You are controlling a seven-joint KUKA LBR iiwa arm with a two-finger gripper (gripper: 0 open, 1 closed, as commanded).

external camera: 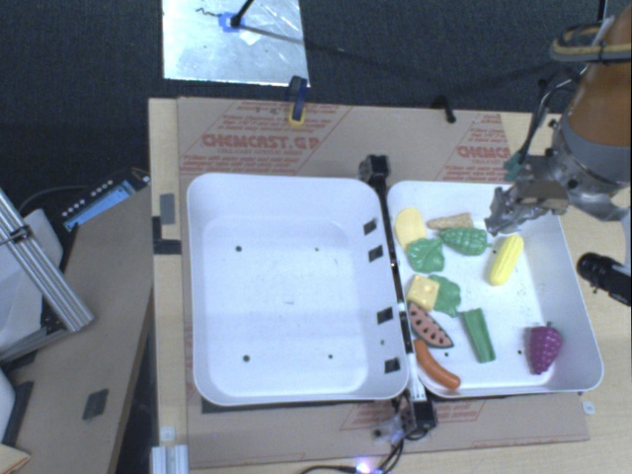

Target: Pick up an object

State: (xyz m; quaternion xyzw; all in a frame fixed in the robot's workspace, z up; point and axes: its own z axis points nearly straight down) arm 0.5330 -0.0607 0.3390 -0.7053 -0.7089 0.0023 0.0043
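I see the gripper (501, 222) over the right bin (573, 294), finger state unclear to me, corn cob (506, 259) just below it, green leaf (464, 241) to its left

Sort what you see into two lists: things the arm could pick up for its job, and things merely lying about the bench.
Job things, in the right white bin:
yellow plastic corn cob
purple toy grape bunch
green toy cucumber stick
orange toy sausage
two-finger gripper

Lying about:
silver foil sheet
yellow clamp
left white bin
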